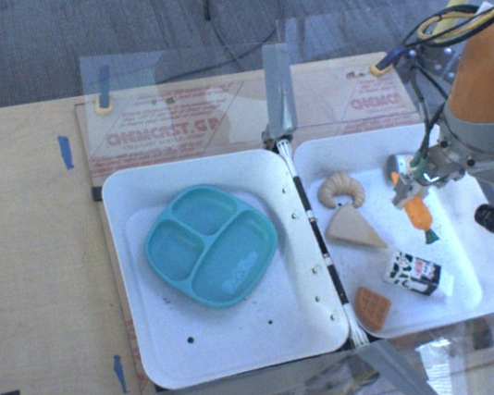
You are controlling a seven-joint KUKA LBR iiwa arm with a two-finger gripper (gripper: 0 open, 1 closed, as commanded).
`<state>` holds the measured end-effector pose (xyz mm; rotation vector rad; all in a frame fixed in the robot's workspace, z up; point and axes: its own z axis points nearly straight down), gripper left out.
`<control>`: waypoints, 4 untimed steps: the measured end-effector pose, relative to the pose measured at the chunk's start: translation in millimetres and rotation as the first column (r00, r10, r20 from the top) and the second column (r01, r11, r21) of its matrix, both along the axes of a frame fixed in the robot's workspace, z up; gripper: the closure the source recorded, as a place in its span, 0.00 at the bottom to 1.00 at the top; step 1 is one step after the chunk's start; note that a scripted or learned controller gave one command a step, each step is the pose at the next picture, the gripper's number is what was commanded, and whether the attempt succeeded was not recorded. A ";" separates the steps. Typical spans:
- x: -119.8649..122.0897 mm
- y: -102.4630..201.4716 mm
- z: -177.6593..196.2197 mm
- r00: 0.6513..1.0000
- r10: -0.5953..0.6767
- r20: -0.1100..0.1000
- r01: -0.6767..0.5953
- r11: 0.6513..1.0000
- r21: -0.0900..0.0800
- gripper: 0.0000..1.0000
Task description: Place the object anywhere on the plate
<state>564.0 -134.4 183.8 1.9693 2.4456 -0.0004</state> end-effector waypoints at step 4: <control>59.2 235.2 -50.2 0.695 0.719 0.001 -0.719 0.695 0.001 0.00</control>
